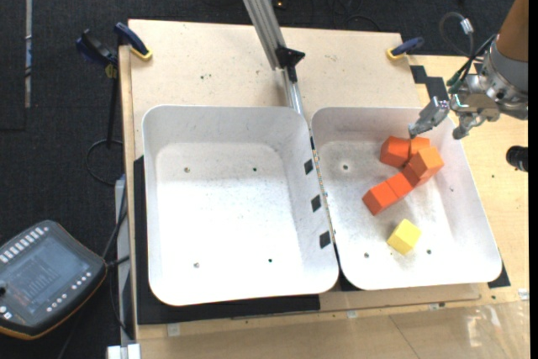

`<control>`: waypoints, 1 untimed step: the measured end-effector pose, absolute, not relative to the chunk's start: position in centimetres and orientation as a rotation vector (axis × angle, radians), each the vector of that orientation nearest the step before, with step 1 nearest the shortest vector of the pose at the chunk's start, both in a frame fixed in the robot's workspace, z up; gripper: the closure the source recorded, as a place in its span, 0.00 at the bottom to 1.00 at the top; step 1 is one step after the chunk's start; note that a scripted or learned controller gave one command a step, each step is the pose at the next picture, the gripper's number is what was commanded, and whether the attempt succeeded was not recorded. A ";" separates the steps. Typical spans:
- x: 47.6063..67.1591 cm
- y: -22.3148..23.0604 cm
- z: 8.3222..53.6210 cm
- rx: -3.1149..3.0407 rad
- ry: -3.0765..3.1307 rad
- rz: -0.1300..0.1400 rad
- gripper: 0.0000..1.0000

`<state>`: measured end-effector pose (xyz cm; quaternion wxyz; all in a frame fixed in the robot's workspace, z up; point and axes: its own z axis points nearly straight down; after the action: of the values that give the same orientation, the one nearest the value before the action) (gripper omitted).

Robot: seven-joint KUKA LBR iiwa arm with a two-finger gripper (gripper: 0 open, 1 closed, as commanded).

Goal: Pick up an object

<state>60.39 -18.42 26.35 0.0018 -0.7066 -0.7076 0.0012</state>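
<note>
Several orange blocks [405,168] lie in a cluster in the right bin [471,219], running from its upper middle down toward the centre. A small yellow cube [404,236] sits apart below them. My gripper [440,127] hangs at the bin's upper right rim, just above and to the right of the topmost orange block. Its two fingers are spread apart, one near the block and one farther right, with nothing between them.
The left bin [168,181] sits beside the right one. A slanted metal pole [256,0] crosses the back of the bench. Clamps [405,48] hold the board's far corners. A teach pendant [42,277] lies at the lower left off the bench.
</note>
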 end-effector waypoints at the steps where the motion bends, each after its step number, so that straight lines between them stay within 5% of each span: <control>1: 60.5 -18.4 26.6 -2.218 -2.225 0.001 0.00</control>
<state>60.48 -18.40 26.61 -0.0002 -0.7061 -0.7081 0.0002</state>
